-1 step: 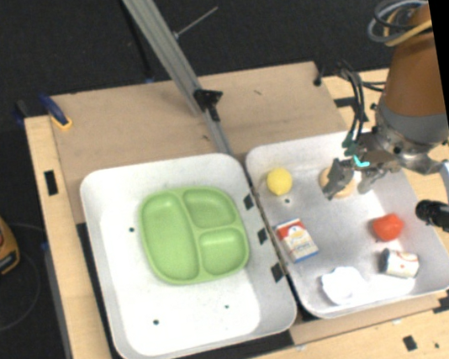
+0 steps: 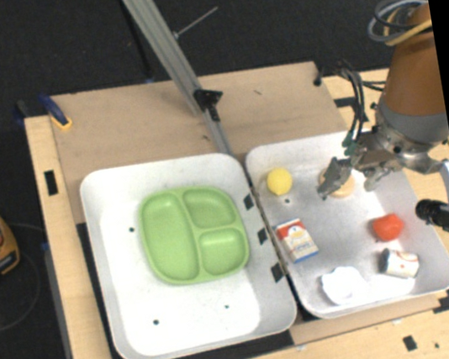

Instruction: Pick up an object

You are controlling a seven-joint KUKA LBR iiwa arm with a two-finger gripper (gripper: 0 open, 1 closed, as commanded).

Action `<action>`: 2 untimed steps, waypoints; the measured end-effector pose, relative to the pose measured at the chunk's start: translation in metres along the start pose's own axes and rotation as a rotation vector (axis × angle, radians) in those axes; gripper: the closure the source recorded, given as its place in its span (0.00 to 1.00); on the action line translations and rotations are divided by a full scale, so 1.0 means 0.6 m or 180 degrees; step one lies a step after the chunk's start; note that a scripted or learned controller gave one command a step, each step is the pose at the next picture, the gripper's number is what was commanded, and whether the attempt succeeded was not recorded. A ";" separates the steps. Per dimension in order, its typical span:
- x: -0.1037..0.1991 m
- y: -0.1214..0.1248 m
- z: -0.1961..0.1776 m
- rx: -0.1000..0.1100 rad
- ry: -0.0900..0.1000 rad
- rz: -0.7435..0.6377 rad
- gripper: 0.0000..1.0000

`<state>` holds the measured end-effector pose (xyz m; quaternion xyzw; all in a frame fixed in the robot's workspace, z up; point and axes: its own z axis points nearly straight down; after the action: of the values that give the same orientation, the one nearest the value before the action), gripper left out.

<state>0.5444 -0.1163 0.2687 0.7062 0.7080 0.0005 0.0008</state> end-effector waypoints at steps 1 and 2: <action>-0.002 0.000 0.069 0.0010 -0.0004 0.0010 0.00; -0.005 0.008 0.173 0.0019 -0.0003 0.0011 0.00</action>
<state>0.5495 -0.1191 0.1652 0.7074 0.7068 -0.0018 -0.0010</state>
